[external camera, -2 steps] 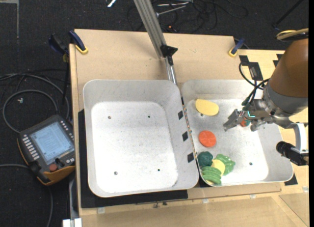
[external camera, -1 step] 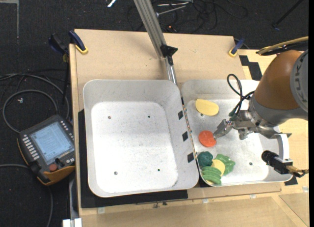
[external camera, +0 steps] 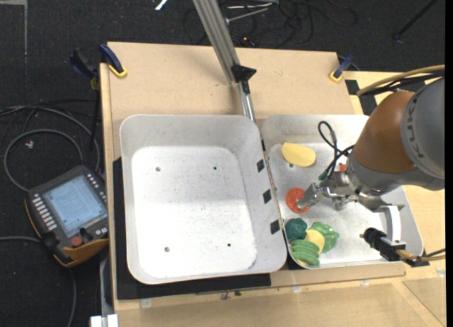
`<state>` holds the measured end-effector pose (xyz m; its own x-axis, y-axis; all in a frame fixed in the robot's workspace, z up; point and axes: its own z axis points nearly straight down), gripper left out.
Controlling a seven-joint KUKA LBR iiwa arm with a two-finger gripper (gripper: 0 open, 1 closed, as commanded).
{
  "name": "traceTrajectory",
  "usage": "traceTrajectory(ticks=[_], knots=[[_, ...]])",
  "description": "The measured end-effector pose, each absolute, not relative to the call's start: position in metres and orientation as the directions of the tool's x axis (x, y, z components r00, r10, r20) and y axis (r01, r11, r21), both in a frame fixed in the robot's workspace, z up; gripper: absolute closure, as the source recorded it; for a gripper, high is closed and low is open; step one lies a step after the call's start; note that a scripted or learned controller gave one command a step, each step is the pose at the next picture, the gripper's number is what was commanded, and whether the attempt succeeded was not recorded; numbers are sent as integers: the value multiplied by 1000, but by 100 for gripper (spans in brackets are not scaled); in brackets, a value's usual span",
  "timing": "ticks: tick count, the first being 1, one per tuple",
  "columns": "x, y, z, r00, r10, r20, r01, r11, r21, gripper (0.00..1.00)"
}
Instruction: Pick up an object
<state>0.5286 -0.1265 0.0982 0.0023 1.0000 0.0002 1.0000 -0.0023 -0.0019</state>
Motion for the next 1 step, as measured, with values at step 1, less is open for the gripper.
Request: traceTrajectory(ticks=[1], knots=[[530, -126, 110, 1, 1000, 0, 1000, -1, 2, 100]])
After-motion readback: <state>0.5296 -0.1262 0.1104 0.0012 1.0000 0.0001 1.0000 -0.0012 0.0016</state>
